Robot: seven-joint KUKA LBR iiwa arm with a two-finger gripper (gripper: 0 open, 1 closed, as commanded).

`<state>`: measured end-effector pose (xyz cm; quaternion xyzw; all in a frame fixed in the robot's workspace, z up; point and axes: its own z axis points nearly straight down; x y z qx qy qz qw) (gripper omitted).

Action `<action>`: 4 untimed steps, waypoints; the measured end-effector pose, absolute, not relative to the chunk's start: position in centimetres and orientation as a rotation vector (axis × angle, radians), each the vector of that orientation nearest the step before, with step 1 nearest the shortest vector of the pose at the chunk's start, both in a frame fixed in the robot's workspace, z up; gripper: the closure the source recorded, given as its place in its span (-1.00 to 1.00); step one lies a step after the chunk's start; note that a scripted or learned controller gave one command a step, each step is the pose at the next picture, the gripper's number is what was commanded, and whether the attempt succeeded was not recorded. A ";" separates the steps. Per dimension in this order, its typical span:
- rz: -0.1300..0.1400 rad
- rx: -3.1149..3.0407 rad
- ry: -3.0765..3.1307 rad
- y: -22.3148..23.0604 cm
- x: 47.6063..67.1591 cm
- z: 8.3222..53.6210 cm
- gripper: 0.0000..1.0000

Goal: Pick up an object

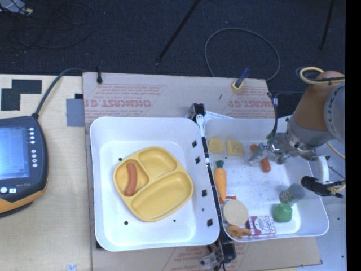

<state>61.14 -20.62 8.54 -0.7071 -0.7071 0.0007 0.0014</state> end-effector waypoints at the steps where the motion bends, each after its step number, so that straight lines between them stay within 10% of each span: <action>1: -0.011 -2.213 -2.233 -11.6 64.7 15.4 -1.00; 2: 0.007 -2.212 -2.218 -8.0 62.6 9.3 -1.00; 3: -0.001 -2.230 -2.222 -15.9 64.5 16.3 -1.00; 4: 0.005 -2.221 -2.217 -17.3 61.6 16.0 -1.00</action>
